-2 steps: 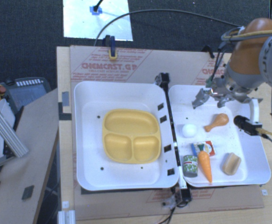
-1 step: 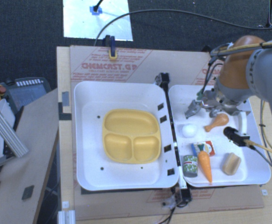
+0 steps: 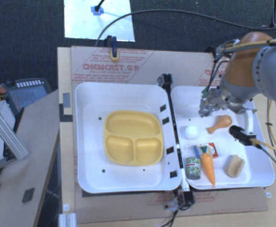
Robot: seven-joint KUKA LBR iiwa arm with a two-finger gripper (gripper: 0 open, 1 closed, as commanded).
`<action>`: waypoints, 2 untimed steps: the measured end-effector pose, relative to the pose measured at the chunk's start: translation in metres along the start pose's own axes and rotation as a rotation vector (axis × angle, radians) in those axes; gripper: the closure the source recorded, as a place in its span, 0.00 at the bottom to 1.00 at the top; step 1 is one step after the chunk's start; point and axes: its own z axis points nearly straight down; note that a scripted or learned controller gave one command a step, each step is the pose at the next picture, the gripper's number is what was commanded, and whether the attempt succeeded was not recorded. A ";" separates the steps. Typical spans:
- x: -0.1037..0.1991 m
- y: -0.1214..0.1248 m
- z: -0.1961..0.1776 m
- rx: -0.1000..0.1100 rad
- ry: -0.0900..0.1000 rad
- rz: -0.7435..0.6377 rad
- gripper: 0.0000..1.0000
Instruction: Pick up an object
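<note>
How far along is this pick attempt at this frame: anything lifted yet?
Nothing looks lifted. The gripper is low in the right bin, at its back, with nothing visibly between its fingers. The white ball, drumstick, carrot, can and bread piece all lie on the bin floor. Closing on an object and lifting it remain.

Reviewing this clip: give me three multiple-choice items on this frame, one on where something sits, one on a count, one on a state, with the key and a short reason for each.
1. Where is the yellow divided plate?
A. left bin
B. right bin
C. on the cardboard

2. How many compartments does the plate have?
A. two
B. three
C. five

3. How does the toy carrot rest?
A. standing upright
B. lying flat in the right bin
C. lying on the plate

Key: 1 A, it lies in the left bin. 2 B, one wide section above two smaller ones. 3 B, it lies on the floor of the right bin beside the small can, while the gripper sits over that bin's far end.
</note>
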 end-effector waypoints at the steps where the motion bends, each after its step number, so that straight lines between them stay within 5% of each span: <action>1: -0.002 0.011 -0.058 -0.003 0.000 -0.002 1.00; 2: -0.003 0.017 -0.123 -0.005 0.000 -0.003 1.00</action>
